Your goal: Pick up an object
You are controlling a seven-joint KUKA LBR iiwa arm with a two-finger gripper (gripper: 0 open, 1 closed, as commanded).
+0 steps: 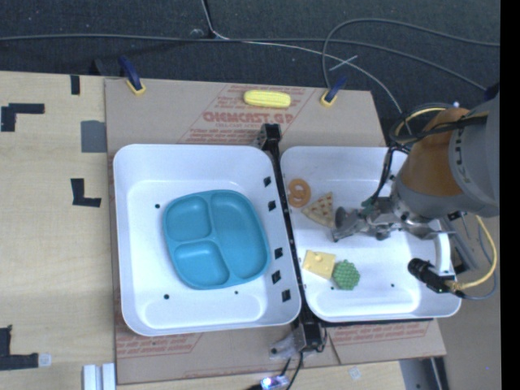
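Cardboard point(162, 344) lines the bench at the near edge, under two shallow white bins set side by side. In the left bin point(138, 177) lies a blue divided plate point(216, 238), flat and centred. In the right bin point(382, 303), nearest the viewer, a yellow cheese block point(318, 263) lies just beside a green bumpy piece point(346, 275), perhaps toy broccoli; the two look to be touching. Further back, a tan wedge point(321, 210) with holes lies next to a small brown ring point(299, 192), close to the divider between the bins.

The arm point(439, 173), grey with an orange band, reaches in from the right. Its gripper point(348, 224) sits low over the right bin, between the wedge and the cheese, pointing left. Whether it is open or closed cannot be told, and nothing is visibly held.

Any of the four small items would serve as the object to pick up. The wedge appears closest to the gripper tip, so it seems the likely target. To do this well, the gripper should be centred over one item alone, approach straight down, and avoid nudging the ring or pushing the wedge against the bin wall. The cheese and green piece sit so close that a grasp there risks catching both.

Beyond the bins, a yellow corn cob point(266, 98) lies on the cardboard between two clamps point(130, 75).
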